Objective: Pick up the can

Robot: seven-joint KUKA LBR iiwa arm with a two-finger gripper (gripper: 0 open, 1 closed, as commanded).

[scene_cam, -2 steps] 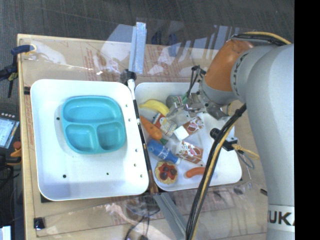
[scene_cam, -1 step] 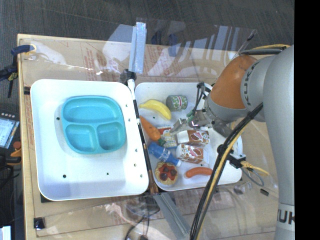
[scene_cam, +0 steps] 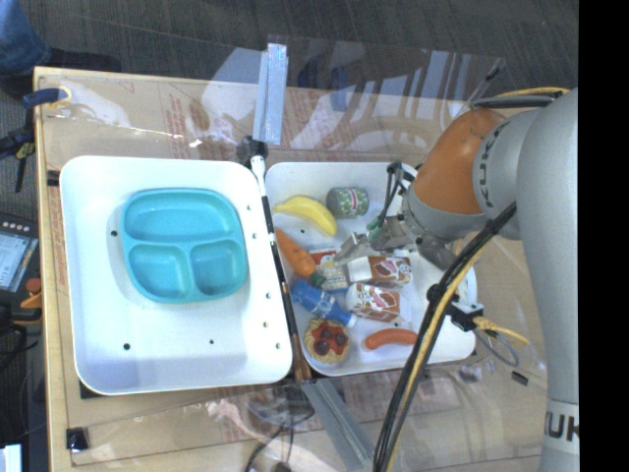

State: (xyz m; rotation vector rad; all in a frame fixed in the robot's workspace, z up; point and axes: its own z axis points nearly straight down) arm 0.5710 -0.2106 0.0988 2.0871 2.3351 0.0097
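The can (scene_cam: 347, 201) is small, green with a pale label, and lies on its side at the far end of the right bin (scene_cam: 462, 337), just right of a banana (scene_cam: 307, 213). My gripper (scene_cam: 366, 247) hangs low over the middle of that bin, among food packets, a little nearer and to the right of the can. It does not touch the can. The orange-banded wrist (scene_cam: 454, 175) rises behind it and hides part of the bin's right side.
Around the gripper lie a carrot (scene_cam: 295, 254), a blue bottle (scene_cam: 322, 301), wrapped snack packs (scene_cam: 378, 301), a sausage (scene_cam: 390, 338) and a fruit tart (scene_cam: 327, 340). The left bin (scene_cam: 88, 313) holds a blue divided plate (scene_cam: 185, 242). Cables (scene_cam: 432, 313) cross the right bin.
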